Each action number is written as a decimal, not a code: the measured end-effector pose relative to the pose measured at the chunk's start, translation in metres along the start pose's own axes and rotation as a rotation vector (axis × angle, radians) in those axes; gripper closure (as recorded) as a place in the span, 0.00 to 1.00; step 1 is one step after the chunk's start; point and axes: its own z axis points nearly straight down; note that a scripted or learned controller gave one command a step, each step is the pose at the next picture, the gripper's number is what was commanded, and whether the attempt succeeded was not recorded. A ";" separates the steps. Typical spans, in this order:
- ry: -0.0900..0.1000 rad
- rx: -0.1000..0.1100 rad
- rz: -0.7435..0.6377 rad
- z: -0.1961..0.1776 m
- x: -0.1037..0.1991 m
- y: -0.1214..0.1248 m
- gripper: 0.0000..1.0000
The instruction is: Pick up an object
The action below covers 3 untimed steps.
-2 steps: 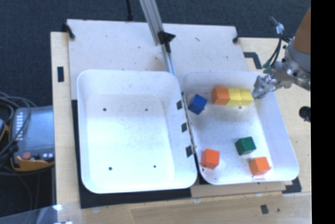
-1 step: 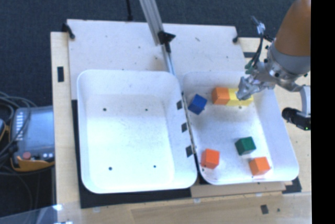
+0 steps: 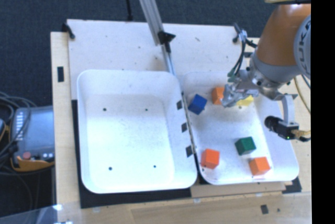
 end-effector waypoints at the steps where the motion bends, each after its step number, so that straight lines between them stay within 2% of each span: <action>1: 0.001 0.000 0.000 0.011 0.047 -0.016 1.00; 3: 0.002 -0.004 -0.003 -0.001 0.141 -0.035 1.00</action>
